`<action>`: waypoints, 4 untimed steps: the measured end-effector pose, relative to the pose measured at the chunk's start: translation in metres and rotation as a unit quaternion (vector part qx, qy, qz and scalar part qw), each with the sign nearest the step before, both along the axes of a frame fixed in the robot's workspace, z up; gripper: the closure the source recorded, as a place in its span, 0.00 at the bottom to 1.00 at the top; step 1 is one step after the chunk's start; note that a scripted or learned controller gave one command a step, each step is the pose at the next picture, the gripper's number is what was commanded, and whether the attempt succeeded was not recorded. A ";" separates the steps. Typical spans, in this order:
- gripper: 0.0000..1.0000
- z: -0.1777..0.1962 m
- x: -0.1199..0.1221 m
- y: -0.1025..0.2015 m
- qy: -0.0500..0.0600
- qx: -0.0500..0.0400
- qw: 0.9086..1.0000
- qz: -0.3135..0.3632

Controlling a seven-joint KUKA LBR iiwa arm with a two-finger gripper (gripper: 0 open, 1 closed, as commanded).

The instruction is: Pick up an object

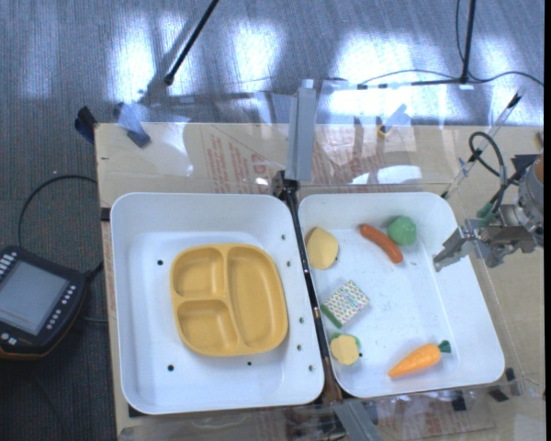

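Toy carrot (416, 360) lies at five o'clock in the right bin (468, 283); the tool (447, 252) hovers at three o'clock, released.

A yellow tray (229, 299) with three compartments lies flat in the left bin (133, 246). Left of that bin, off the bench, a pendant (26, 302) with a grey screen sits on the carpet, its black cable (50, 191) looping behind it. Behind the bin a thin black stand leg (196, 33) slants across the floor.
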State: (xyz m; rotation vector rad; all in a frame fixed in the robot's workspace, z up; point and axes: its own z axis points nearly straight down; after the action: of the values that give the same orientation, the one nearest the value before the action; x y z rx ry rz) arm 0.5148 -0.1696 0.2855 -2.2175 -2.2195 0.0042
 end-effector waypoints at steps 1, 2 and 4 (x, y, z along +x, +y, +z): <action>0.00 -0.049 0.071 0.038 0.002 0.000 0.996 -0.085; 0.00 -0.125 0.108 0.012 0.004 0.000 0.999 -0.052; 0.00 -0.202 0.127 0.007 0.002 0.001 0.997 -0.077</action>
State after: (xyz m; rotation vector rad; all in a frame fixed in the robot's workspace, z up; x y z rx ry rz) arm 0.6423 -0.1628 0.0833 -2.3780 -2.0398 0.0075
